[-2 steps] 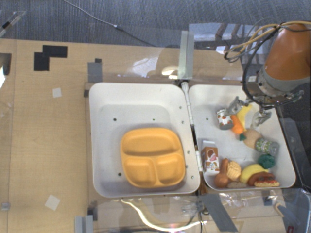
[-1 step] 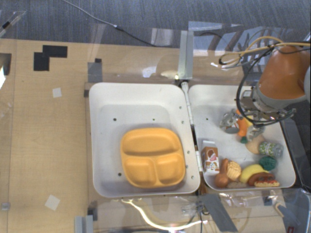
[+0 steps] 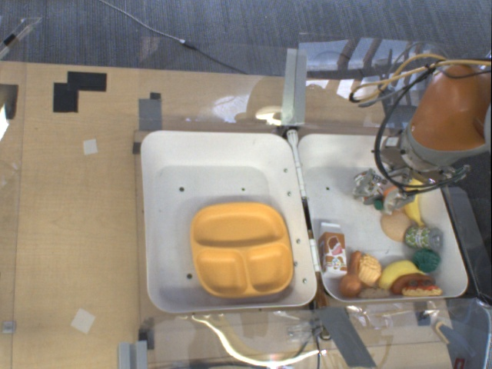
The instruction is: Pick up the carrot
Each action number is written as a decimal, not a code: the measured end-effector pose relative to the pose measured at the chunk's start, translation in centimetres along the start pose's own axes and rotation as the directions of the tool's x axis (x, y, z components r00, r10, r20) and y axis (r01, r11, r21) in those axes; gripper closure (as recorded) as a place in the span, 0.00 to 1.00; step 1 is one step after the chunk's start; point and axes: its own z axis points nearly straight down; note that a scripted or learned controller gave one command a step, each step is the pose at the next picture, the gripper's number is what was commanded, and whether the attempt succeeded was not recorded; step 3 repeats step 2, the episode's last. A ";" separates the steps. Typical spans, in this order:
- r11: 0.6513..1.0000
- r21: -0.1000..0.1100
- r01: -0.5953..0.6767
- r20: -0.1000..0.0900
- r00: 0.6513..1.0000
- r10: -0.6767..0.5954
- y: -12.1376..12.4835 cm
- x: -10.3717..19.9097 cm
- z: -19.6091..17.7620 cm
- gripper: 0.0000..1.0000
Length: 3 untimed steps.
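Two white bins [image 3: 223, 148], one yellow tray [image 3: 242, 248]; the tool's [image 3: 378, 191] state cannot be told.

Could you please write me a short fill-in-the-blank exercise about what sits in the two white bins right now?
1. The yellow divided tray lies in the ____ bin of the camera view.
2. The toy foods, such as the milk carton and the banana, lie in the ____ bin.
3. The gripper hangs over the ____ bin.
4. The band above the arm's wrist is ____.

Missing words: left; right; right; orange
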 end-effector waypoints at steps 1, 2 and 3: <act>1.000 -0.017 0.019 -0.003 1.000 -0.019 3.2 5.8 1.3 1.00; 0.987 -0.022 -0.159 -0.015 0.987 0.159 4.8 6.7 0.1 1.00; 0.987 -0.022 -0.159 -0.015 0.987 0.159 4.8 6.7 0.1 1.00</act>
